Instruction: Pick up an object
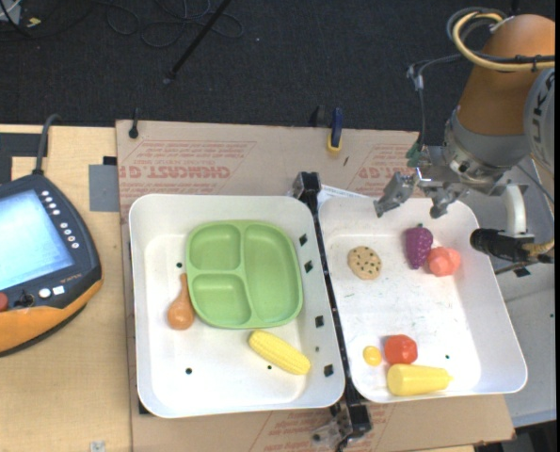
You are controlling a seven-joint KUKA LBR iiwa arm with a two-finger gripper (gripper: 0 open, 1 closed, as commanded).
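— Where's the gripper point(417, 199) sitting?

— Up over the far edge of the right bin point(505, 328), hanging off the grey arm with the orange band point(515, 40). Its two fingers are spread apart with nothing between them.

— So what's closest to it?

— The purple grape bunch point(417, 245), just below the gripper, toward the near side. A pink-red fruit point(442, 261) touches the grapes on their right. A bit to the left of those lies a cookie point(364, 263).

— And the rest of that bin?

— Well away from the gripper, at the near end: a red tomato point(401, 349), a small yellow ball point(372, 355) just beside it, and a yellow pepper-like piece point(417, 379) right under the tomato.

— The other bin?

— The left bin point(157, 347) lies off to the gripper's left. It holds a green divided plate point(244, 273), an orange-brown drumstick point(180, 307) against the plate's left edge, and a corn cob point(280, 352) near its front corner.

— Anything else on the bench?

— An orange-edged pendant with a screen point(30, 262), far left, well apart from both bins.
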